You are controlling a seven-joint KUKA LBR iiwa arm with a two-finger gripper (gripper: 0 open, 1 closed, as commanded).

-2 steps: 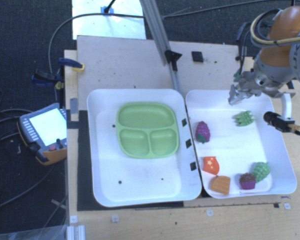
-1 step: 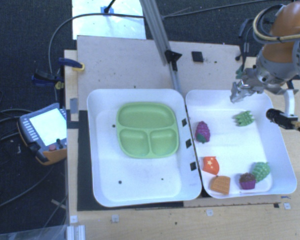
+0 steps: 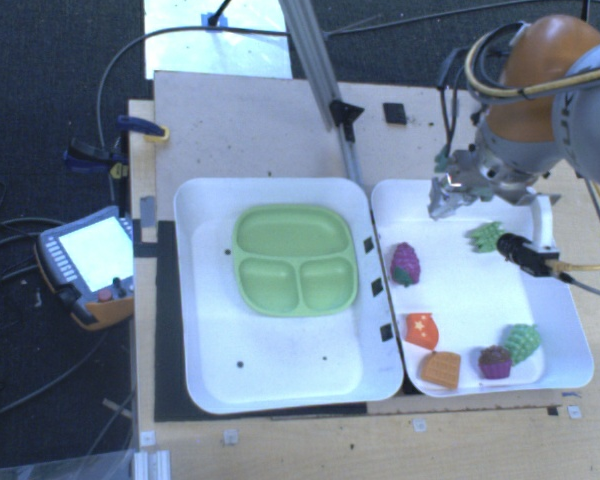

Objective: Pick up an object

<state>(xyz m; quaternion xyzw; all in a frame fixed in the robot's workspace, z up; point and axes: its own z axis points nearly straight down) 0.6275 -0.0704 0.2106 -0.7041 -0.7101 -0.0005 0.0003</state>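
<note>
My gripper (image 3: 443,204) hangs over the far left part of the right bin (image 3: 570,368), above bare white floor, with nothing seen in it. A purple grape bunch (image 3: 405,264) lies just below it, toward the near side. To the gripper's right rests a green leafy toy (image 3: 487,235). Along the near side of this bin are a red piece with a star (image 3: 421,329), an orange waffle-like square (image 3: 441,369), a small purple piece (image 3: 496,362) and a green knobbly piece (image 3: 521,342).
The left bin (image 3: 210,368) holds a light green divided plate (image 3: 295,260). Black clips sit along the rim between the two bins. A metal pole (image 3: 315,48) slants up from behind the bins. A teach pendant (image 3: 88,265) lies off the bench at left.
</note>
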